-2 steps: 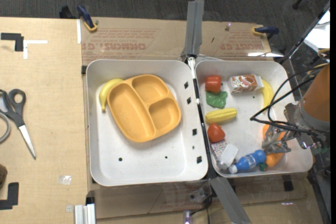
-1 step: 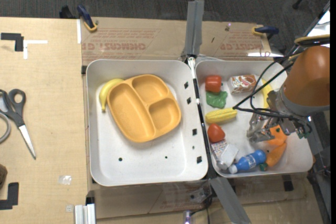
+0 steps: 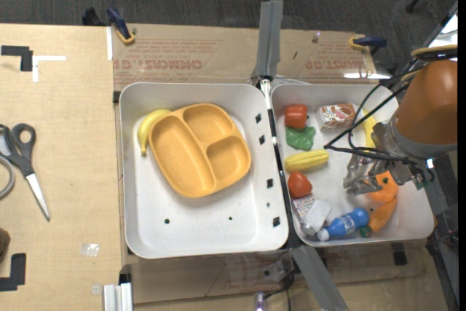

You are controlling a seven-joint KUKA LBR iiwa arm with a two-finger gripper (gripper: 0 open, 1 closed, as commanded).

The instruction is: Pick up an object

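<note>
Camera view: the gripper (image 3: 362,182) hangs just left of the orange carrot (image 3: 384,206), whose long axis runs diagonally; I cannot tell its opening state.

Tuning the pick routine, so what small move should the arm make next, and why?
Probably a short descent straight down: the end effector hangs in the right bin right beside the orange carrot, so the carrot looks like the nearest object to grasp.
</note>
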